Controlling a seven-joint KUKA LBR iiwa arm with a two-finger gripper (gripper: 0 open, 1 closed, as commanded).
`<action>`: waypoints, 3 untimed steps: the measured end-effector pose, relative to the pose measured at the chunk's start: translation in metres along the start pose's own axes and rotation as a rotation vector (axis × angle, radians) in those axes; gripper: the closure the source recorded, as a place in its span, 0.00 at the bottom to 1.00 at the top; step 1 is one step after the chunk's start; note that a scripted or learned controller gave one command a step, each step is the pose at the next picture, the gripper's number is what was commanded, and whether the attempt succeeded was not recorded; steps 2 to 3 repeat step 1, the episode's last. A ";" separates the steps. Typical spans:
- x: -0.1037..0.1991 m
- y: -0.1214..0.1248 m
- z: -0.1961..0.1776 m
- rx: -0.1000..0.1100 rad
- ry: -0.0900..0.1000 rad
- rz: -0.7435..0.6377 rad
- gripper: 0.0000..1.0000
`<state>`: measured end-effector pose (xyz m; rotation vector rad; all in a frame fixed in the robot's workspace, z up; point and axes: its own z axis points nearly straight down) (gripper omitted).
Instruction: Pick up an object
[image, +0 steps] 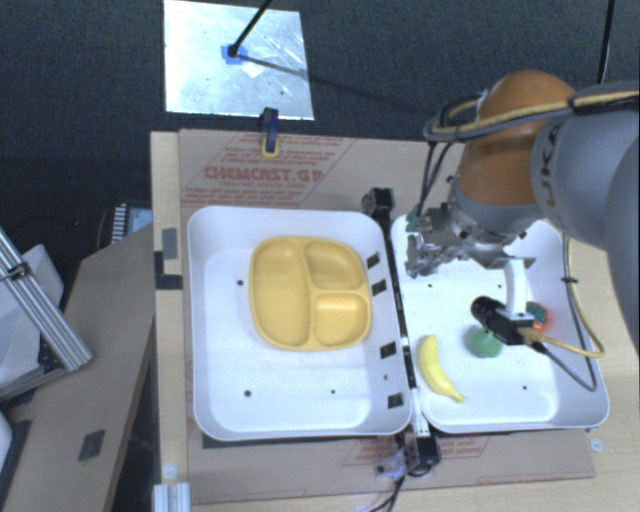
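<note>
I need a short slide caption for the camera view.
KUKA arm over the right bin holding a banana and green object; yellow divided plate in left bin.

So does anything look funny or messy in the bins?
Nothing is spilled or broken. The yellow divided plate sits slightly turned in the left bin. The banana and a green object lie loose in the right bin, below the hand.

Left of the black divider (392, 300), a pale yellow tray (308, 293) sits in a white bin (215, 330). Right of the divider: a yellow banana (437, 368), a green object (486, 343), an orange-and-grey arm (530, 130).
</note>
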<state>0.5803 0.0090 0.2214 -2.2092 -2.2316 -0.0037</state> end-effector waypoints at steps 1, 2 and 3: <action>0.056 -0.018 -0.010 0.000 0.000 -0.001 1.00; 0.056 -0.018 -0.010 0.000 0.000 -0.001 1.00; 0.056 -0.018 -0.010 0.000 0.000 -0.001 1.00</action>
